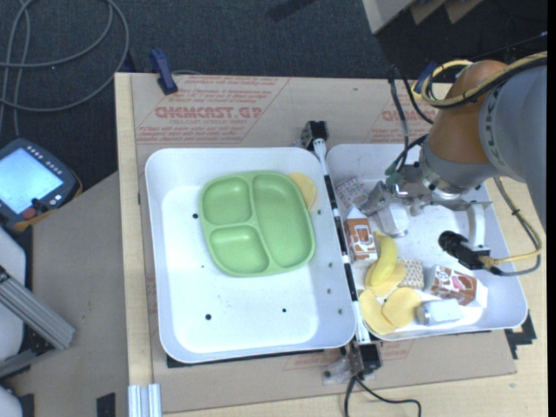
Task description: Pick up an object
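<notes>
Nothing is picked yet: the gripper (393, 213) hangs low near the right bin's (512, 307) left edge, its grip state unclear.

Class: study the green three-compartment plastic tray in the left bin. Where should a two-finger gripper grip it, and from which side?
Grip the green three-compartment plastic tray by its raised outer rim, coming down from above. It lies flat and looks too wide to span, so probably only the thin rim fits between the fingers. The near-left edge has open floor of the left white bin beside it.
</notes>
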Controlling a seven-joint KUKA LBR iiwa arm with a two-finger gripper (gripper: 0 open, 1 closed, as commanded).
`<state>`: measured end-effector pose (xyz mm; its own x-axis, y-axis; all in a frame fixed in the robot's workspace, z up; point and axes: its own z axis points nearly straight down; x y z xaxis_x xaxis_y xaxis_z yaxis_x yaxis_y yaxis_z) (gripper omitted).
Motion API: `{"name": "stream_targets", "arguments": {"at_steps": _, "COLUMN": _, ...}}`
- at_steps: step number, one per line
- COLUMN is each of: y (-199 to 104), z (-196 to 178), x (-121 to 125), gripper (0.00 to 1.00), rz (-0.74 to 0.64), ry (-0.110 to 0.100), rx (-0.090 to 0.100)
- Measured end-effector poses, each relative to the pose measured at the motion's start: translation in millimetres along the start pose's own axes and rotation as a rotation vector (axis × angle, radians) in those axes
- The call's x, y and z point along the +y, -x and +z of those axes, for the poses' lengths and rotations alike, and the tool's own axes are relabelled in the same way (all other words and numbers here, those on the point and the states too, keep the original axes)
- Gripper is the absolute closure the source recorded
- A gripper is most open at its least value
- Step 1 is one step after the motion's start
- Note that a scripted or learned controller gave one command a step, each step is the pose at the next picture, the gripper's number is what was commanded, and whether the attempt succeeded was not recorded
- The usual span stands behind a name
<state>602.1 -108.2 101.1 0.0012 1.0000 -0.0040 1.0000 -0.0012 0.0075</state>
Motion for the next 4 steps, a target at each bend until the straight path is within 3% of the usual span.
{"name": "stream_targets", "arguments": {"at_steps": 2, "y": -0.3, "z": 1.6, "x": -65.1, "gripper": 0.00, "rz": 0.010, "ry": 0.042, "rx": -0.015}}
{"name": "stream_targets", "arguments": {"at_steps": 4, "y": -1.9, "z": 1.3, "x": -72.3, "gripper": 0.00, "rz": 0.012, "ry": 0.045, "rx": -0.019}}
